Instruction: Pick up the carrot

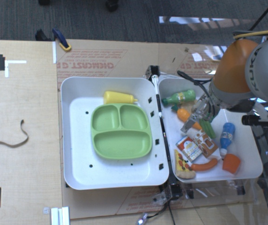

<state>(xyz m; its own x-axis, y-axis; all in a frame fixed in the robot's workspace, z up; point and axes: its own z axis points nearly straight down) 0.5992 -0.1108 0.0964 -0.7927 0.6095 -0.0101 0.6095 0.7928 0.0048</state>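
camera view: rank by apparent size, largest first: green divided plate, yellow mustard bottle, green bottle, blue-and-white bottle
1. Green divided plastic plate, by far the largest.
2. Yellow mustard-style squeeze bottle and green plastic bottle with yellow cap: they look about alike in length, so no ranking between them.
3. Small blue-and-white bottle, slightly shorter, though close.

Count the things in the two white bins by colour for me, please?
Green: 3, the plate, a bottle, a stick
Yellow: 1, a bottle
Orange or red: 4, carrot, sausage, cup, packet
Blue: 1, a bottle
Total: 9
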